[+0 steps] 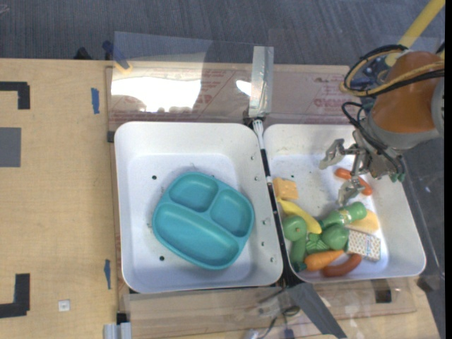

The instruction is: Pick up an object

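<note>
Camera view: gripper point(342, 172) hangs over the right bin point(409, 221), fingers spread, pinching nothing. Toy food pile point(328, 233) lies toward six o'clock from it; teal plate point(203, 219) fills the left bin point(134, 189).

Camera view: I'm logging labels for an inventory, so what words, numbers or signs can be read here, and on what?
None can be read for certain.
Red print on the clear sheet behind the right bin: too blurred to read.
Speckled pattern on the small white box: no letters can be made out.
</note>
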You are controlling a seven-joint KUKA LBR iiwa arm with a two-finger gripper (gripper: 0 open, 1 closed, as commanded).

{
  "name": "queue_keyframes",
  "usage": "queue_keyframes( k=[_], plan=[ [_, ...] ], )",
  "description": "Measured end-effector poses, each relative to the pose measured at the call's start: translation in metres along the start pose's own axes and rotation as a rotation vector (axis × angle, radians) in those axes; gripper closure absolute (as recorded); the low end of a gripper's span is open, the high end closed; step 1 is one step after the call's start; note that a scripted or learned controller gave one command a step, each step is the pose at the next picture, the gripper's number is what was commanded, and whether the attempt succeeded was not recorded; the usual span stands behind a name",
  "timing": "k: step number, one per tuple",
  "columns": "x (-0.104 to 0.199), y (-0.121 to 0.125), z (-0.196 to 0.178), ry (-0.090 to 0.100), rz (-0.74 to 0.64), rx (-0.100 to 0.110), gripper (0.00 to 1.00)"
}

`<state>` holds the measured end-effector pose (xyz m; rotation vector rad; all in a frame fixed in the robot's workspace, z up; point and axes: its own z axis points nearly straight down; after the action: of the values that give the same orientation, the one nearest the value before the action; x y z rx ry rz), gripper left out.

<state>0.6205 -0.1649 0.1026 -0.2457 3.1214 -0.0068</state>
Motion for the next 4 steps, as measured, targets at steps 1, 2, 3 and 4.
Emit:
queue_keyframes(
  k=[1, 2, 3, 4],
  plan=[
    [-0.009, -0.051, 0.015, 0.000, 0.020, -0.002, 0.00],
    [0.018, -0.014, 0.014, 0.003, 0.203, -0.004, 0.00],
    [0.031, 0.034, 0.013, 0.000, 0.386, -0.003, 0.00],
    [0.081, 0.080, 0.012, 0.000, 0.400, -0.003, 0.00]
  ],
)
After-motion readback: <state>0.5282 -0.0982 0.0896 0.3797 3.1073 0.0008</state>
